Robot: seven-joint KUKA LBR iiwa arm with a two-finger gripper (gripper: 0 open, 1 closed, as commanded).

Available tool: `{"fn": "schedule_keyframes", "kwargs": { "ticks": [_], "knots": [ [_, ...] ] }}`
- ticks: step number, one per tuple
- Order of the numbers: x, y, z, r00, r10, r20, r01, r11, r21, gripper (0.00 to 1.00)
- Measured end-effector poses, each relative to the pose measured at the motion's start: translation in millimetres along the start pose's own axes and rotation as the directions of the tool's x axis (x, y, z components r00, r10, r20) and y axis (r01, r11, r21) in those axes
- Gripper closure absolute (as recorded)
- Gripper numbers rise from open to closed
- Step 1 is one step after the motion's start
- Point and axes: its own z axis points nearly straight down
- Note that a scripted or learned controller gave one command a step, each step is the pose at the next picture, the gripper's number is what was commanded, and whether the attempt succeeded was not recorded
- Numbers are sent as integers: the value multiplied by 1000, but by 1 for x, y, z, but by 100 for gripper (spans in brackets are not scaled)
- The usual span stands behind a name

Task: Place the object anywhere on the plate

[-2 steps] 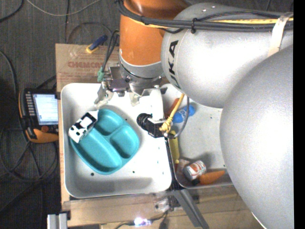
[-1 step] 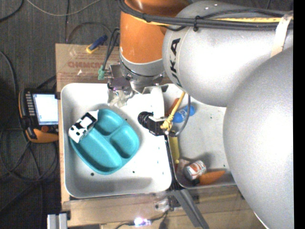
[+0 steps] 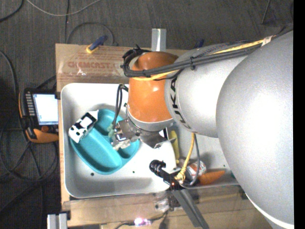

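Teal plate point(image 3: 97, 149) sat in the left bin point(image 3: 71, 128), and a black-and-white object point(image 3: 82, 126) was already lying on its upper-left rim, so the placing part looked done to me. Gripper point(image 3: 121, 138) hovered over the plate's right side; couldn't tell how its jaws stood.

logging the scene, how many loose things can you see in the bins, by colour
blue: 1, the plate in the left bin
white and black: 1, the object lying on the plate's left edge
orange: 1, the carrot-shaped item in the right bin
yellow: 1, the thin item beside the arm
total: 4 that I can make out; the arm hides much of the right bin
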Motion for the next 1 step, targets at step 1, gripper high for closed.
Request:
{"fn": "schedule_keyframes", "kwargs": {
  "ticks": [1],
  "knots": [
    [-60, -21, -223, 974, 227, 2, -227, 974, -8, 100]
  ]
}}
